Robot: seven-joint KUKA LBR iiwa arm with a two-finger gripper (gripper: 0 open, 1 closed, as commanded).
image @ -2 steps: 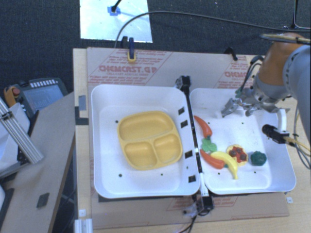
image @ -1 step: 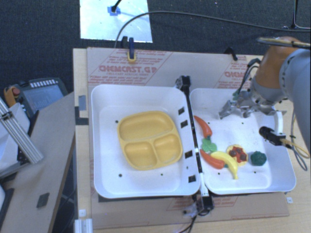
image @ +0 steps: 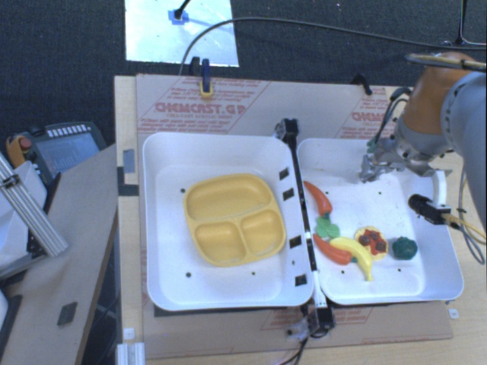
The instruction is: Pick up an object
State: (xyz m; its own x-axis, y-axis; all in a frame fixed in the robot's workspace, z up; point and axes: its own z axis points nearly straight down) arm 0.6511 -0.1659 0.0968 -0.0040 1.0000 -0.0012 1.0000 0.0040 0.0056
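Observation:
The right bin (image: pixel 426 280) holds small toy foods. A red chili pepper (image: pixel 319 196) lies near its left wall. Below it sit a green broccoli piece (image: pixel 327 227), a second red pepper (image: pixel 332 250), a yellow banana (image: pixel 358 254), a round pizza slice toy (image: pixel 371 240) and a dark green lump (image: pixel 404 247). My gripper (image: pixel 370 169) hangs over the back of the right bin, above bare white floor, well apart from the toys. Nothing shows between its fingers.
The left bin (image: pixel 163 204) holds a yellow three-compartment tray (image: pixel 232 219). A black divider (image: pixel 298 204) with clips runs between the two bins. A teach pendant (image: pixel 65 149) rests on the side table at the left.

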